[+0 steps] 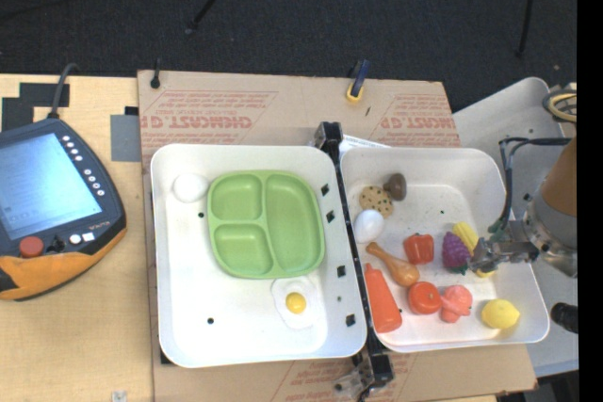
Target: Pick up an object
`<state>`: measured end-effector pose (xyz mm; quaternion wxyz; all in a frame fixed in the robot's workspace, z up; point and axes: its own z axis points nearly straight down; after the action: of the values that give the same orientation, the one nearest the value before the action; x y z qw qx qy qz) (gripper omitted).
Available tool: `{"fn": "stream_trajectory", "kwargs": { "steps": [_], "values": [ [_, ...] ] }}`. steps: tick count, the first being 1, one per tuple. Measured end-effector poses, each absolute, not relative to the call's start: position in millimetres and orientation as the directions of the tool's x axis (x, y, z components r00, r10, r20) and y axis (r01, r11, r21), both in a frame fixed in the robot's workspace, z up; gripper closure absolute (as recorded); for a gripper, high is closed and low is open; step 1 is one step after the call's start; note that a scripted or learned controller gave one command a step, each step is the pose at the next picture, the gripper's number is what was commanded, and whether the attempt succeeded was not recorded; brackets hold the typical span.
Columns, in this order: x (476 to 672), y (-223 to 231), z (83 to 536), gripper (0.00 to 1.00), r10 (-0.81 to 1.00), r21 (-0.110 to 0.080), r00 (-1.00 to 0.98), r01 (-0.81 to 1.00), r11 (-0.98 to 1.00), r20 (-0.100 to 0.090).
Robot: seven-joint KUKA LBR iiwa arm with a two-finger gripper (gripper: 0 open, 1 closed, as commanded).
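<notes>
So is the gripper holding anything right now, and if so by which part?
That cannot be told. The gripper sits low in the right bin, right beside the purple grapes and the yellow corn, but no object shows between its fingers.

Two shallow white plastic bins [174, 297] [513, 179], one green three-compartment plate [265, 223], one fried egg toy [295, 302], two white eggs [188, 187] [368, 225], one orange carrot [382, 298], two red toy vegetables [419, 249] [425, 297], one yellow lemon [500, 313], one purple grape bunch [456, 251]

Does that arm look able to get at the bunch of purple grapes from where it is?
Probably yes. The tool sits just right of the purple grapes in the right bin, nothing lies on top, though the corn crowds them.
</notes>
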<state>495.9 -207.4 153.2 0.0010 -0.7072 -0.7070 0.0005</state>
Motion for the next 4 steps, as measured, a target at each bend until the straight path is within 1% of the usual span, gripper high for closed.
{"fn": "stream_trajectory", "kwargs": {
  "steps": [1, 2, 3, 4],
  "values": [
    [491.8, -214.4, 194.1, 1.00, 1.000, -0.003, 0.002, 1.000, -0.002, 0.001],
    [492.8, -216.2, 226.0, 1.00, 1.000, -0.004, -0.001, 1.000, 0.001, 0.001],
    [496.2, -171.5, 215.8, 1.00, 1.000, -0.008, -0.004, 1.000, 0.004, 0.004],
    [490.9, -120.7, 204.6, 1.00, 1.000, -0.010, -0.004, 1.000, 0.005, 0.005]
  ]
}}
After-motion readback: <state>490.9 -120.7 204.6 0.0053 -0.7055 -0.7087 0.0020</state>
